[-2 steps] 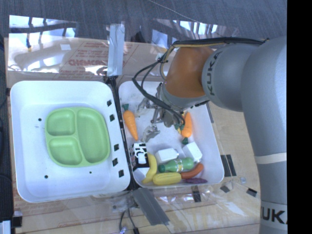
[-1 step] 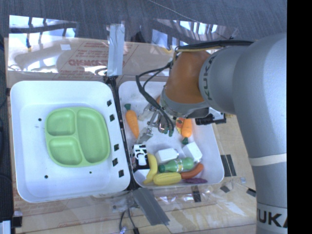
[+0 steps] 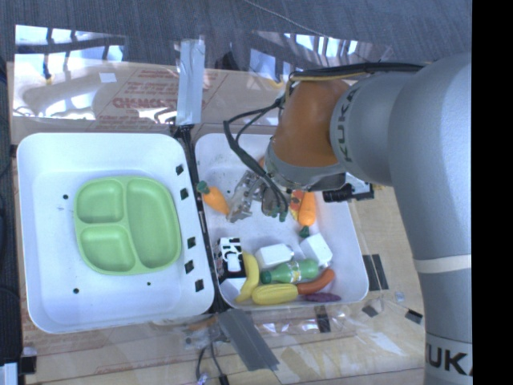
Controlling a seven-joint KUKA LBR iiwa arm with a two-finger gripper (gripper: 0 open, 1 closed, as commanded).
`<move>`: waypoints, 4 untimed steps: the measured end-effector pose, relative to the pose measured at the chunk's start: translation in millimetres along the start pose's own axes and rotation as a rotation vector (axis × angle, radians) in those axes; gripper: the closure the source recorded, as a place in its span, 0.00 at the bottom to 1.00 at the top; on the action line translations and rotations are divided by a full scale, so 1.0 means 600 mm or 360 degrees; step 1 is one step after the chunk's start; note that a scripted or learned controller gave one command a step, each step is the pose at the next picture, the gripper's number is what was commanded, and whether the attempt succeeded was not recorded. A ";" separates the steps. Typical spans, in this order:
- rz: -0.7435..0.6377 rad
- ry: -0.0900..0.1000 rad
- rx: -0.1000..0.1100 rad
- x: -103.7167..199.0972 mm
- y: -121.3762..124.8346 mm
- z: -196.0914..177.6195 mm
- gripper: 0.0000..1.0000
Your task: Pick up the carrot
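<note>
— While the arm (image 3: 385, 127) reaches over the right bin (image 3: 353, 255), where is the carrot (image 3: 213, 198)?
— It lies near that bin's left wall, just left of the tool (image 3: 255, 201).
— Is the tool grasping it?
— No, its fingers hang apart beside it with nothing between them.
— And the left bin (image 3: 40, 215)?
— It holds a green divided plate (image 3: 127, 224).

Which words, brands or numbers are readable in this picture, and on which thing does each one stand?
"KUKA", on the arm's grey wrist, reads along the arm.
"KUK", cut by the frame, on the arm's base.
Red print on the sheet behind the bins: too blurred and mirrored to read.
</note>
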State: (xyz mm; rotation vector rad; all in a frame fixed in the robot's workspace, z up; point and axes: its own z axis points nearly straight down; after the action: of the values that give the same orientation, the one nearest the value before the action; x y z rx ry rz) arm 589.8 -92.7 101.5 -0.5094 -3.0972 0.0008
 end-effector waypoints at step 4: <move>0.0979 -0.0003 -0.0001 0.178 0.248 -0.207 1.00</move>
State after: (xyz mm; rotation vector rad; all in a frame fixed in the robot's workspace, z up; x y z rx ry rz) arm 536.5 82.6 226.0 -1.4238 -2.7998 0.0016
